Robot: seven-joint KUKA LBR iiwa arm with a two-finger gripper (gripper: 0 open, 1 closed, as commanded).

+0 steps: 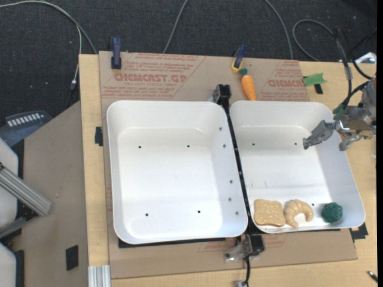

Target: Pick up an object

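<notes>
Arm enters at the right edge, only its wrist end in frame. Gripper sits over the upper right part of the right bin, near that bin's far right corner. One grey finger slants down and to the left over the white floor. Nothing seen between the fingers; whether they are spread or closed cannot be told from this angle.

Three objects lie in a row along the near wall of the right bin, well apart from the gripper:
- toast slice, leftmost, flat, roughly square, tan; slightly longer from far to near, no clear pointing end.
- croissant, middle, just beside the toast, possibly touching it. Pale tan, curved; long axis runs left to right, both tips curling toward the near wall.
- green ball-like item, rightmost, near the croissant but apart from it; round, no long axis to speak of.

Left bin stands beside the right one, their rims meeting along the middle.

An orange carrot-shaped piece lies on the cardboard sheet behind the bins, outside both, long axis running far to near, green end pointing away.
</notes>
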